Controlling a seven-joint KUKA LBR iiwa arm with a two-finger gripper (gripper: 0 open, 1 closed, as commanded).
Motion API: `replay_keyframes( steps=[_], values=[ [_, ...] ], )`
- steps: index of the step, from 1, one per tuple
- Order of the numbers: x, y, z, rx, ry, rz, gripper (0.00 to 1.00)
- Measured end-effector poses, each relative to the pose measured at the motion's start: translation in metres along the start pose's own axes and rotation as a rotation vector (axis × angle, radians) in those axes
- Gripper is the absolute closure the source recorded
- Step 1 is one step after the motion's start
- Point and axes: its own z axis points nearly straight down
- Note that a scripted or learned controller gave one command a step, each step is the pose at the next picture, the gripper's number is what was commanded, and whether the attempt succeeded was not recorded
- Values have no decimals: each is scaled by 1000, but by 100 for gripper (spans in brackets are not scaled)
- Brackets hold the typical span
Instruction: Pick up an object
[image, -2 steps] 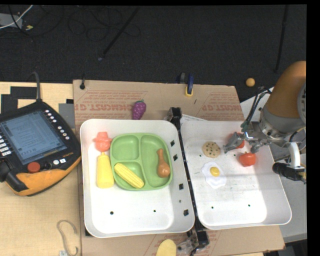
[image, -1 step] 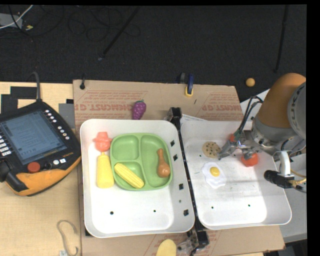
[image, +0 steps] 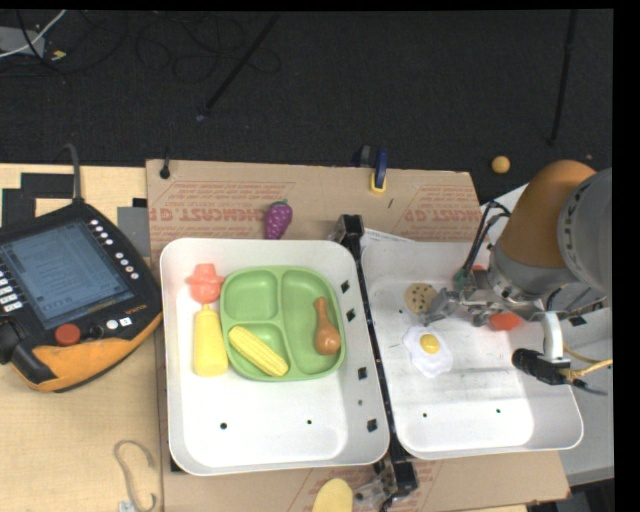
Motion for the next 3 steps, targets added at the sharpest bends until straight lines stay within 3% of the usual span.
replay_keyframes(
  steps=[1,3],
  values=[
    [-3,0,-13,-3,-6,3,100],
    [-3,2,-118,-6,-11,4,100]
  ],
)
